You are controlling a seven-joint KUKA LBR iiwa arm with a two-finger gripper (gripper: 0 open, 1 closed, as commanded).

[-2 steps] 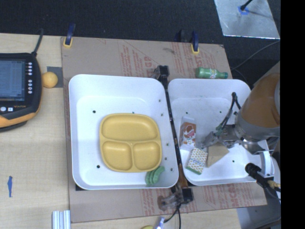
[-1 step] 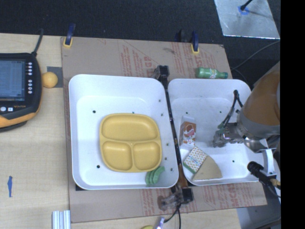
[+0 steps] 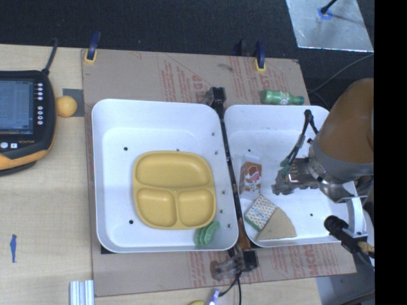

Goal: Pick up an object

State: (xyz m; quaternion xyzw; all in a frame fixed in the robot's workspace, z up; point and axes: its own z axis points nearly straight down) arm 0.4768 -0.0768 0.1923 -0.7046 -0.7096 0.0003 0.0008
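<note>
Two white bins side by side on a cardboard sheet [image 3: 191, 75] covering the tabletop [image 3: 38, 221].

Left bin [image 3: 108, 170]: yellow divided tray [image 3: 173, 188] in the middle, 3 compartments. Small green item [image 3: 206, 234] just beside the tray's near-right corner, at the bin's near edge.

Right bin [image 3: 267, 122]: small red/white packet [image 3: 252, 176] near the left wall, mid-depth. Checkered green/white packet [image 3: 260, 212] toward the near-left corner, touching or overlapping a tan wedge-shaped piece [image 3: 278, 226] at the near edge.

Arm comes in from the right, orange band over the bin's right wall. End effector [image 3: 289, 183] sits low over the right bin's center-right, right of the red/white packet & apart from it. Can't tell whether it's released or clenched; too dark & small. Nothing seen between its tips.

Outside the bins: green bottle [image 3: 282, 97] lying on the cardboard just beyond the right bin's far edge. Orange ball [image 3: 66, 105] on the tabletop left of the left bin's far-left corner. Teach pendant [image 3: 24, 119] at the tabletop's left edge, beside the ball.
</note>
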